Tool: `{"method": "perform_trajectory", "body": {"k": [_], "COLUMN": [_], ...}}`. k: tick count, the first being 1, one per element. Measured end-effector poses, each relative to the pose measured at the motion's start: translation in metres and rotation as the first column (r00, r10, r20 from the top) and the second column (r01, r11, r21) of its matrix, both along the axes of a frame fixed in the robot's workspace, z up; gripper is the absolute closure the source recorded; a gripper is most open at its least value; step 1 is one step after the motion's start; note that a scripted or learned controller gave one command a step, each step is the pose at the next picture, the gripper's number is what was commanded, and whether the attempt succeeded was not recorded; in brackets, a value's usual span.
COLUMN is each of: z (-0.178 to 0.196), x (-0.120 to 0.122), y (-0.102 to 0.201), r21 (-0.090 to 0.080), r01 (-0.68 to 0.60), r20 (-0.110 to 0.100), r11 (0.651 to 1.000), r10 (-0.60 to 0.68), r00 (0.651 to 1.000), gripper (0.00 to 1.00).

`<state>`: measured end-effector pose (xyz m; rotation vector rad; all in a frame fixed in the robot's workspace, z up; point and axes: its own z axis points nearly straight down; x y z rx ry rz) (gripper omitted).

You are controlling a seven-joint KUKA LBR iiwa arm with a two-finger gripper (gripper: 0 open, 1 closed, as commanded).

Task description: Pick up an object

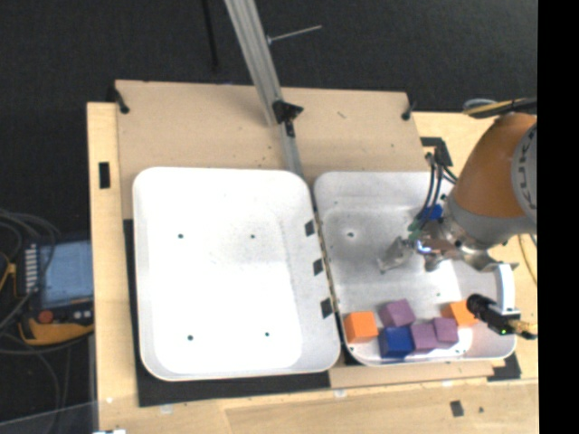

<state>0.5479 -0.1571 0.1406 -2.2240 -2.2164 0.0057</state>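
Camera view: grey arm with orange band reaches in from right, pincer (395, 258) low over bare middle of right shallow white bin (362, 202). Can't tell pincer state, too small.

Candidates bunched along right bin's near wall: orange cube (362, 325), blue cube (395, 342), three purple blocks (396, 313), second orange block (462, 311) by arm. All apart from pincer.

Left white bin (226, 269) just beside, on tan tabletop (262, 120).

Judgement: pincer must shift toward near wall; tight cluster risks bad grasp.

Blocks (404, 327) crowd the near edge of the right bin (362, 202), whose far half lies open; the arm (488, 188) overhangs its right side, and a slanted metal post (258, 52) rises behind.
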Motion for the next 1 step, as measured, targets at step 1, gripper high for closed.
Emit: {"method": "perform_trajectory", "body": {"k": [1], "z": [-0.0436], "x": [0.0011], "y": [-0.0019], "r21": [-0.002], "r01": [-0.001], "r20": [0.007], "r11": [1.0], "r10": [0.001], "r00": [1.0], "gripper": [0.0]}}
